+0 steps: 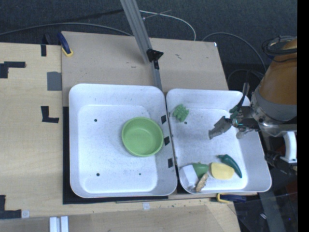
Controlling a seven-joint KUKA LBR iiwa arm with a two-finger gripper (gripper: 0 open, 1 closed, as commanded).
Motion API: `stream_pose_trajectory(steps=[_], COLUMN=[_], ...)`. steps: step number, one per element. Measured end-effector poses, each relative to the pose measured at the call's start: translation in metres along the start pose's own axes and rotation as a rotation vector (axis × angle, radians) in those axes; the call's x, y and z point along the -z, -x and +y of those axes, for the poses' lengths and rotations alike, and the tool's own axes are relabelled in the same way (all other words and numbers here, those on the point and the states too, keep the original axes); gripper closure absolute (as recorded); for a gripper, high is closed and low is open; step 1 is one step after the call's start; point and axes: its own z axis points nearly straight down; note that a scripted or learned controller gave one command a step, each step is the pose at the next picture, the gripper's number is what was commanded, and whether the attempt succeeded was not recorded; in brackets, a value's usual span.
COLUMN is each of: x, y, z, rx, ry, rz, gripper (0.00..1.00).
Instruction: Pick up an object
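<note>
Nearest me the yellow piece [222, 171] lies in the right bin [258, 178] by a green wedge [200, 168], while farther in my pincer [231, 125] hovers spread, holding nothing, so I judge I'm approaching and must descend next.

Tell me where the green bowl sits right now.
The green bowl sits in the left bin, right of its middle, near the divider between the bins.
</note>
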Motion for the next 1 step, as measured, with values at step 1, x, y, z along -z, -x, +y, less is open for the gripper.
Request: stream_pose_trajectory(steps=[1], x=[0.0000], y=[0.0001], z=[0.0000], rx=[0.000], ry=[0.000], rz=[0.000], gripper=[0.00])
